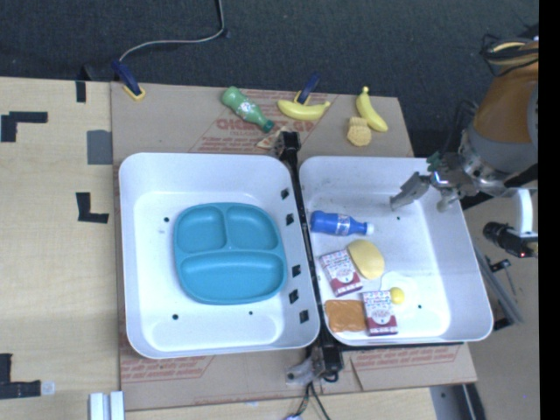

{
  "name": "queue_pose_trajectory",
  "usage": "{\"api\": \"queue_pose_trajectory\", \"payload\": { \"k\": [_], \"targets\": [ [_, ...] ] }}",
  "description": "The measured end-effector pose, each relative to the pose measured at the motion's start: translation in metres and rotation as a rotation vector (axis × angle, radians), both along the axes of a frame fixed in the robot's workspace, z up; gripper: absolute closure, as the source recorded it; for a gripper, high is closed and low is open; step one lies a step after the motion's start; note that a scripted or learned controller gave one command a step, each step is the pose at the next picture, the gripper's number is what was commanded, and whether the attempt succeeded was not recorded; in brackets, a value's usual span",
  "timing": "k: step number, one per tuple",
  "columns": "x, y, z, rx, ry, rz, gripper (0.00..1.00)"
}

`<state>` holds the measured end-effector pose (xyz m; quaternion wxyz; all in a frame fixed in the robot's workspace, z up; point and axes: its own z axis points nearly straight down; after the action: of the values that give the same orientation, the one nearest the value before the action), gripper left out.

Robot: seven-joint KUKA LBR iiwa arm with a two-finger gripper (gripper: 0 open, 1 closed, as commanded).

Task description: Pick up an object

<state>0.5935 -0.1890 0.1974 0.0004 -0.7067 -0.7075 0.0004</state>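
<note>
Fingers [409, 192] spread, grasping nothing, gripper [426, 192] over right bin [455, 261] upper edge, well apart from bottle [339, 225] and lemon [366, 258].

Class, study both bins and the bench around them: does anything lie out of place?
Yes: a green bottle, two bananas and a small yellow piece lie on the cardboard behind the bins, outside them.

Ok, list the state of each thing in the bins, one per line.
Blue bottle: lying on its side, right bin.
Yellow lemon: resting beside the bottle.
Blue tray: flat in left bin, nothing on it.
Gripper: above right bin's far edge, holding nothing.
</note>
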Motion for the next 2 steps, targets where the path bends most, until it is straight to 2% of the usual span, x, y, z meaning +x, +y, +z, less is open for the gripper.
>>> {"api": "queue_pose_trajectory", "payload": {
  "k": [1,2],
  "targets": [
    [-0.0263,0.0735,-0.1113,0.002,-0.002,0.001,0.0],
    [-0.026,0.0722,-0.102,-0.001,-0.004,0.0,1.0]
  ]
}}
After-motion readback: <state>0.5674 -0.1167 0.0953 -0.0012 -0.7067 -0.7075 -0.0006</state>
